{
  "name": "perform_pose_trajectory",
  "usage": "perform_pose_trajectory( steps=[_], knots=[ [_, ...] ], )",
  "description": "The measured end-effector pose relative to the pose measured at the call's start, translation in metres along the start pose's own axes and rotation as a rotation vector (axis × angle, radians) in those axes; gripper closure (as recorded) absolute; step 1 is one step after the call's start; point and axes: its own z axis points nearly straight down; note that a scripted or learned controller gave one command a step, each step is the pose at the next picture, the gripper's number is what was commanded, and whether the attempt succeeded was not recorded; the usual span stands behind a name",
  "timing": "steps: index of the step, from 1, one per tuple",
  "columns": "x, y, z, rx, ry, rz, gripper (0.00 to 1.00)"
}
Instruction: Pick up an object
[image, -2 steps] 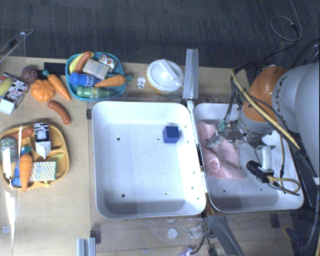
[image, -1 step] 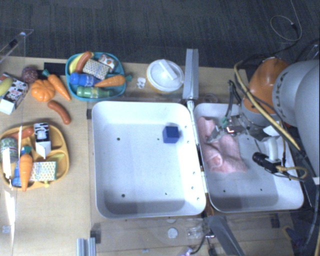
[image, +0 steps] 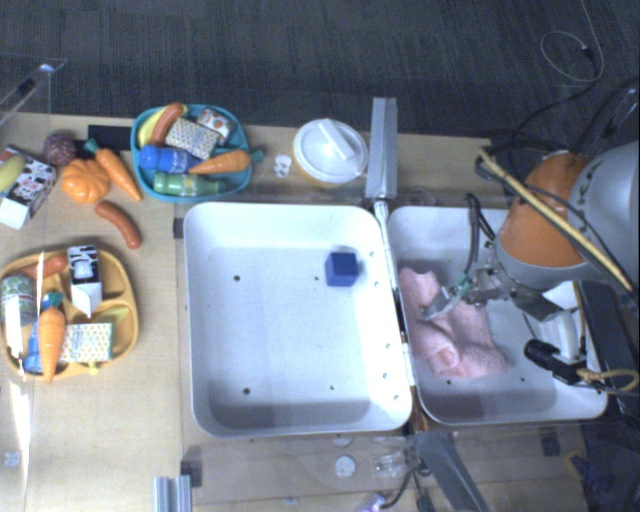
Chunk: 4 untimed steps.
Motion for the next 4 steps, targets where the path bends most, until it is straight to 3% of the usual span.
perform_pose_trajectory(
  steps=[1, 2, 3, 4],
  knots=[
    [-0.014, 0.082, 0.003, 0.003, 0.000, 0.094, 0.00],
    [0.000, 0.010, 0.001, 0.004, 0.002, 0.054, 0.00],
    [-0.026, 0.073, 0.003, 0.004, 0.000, 0.085, 0.00],
    [-0.043, 0.018, 0.002, 0.004, 0.001, -0.058, 0.00]
  ],
)
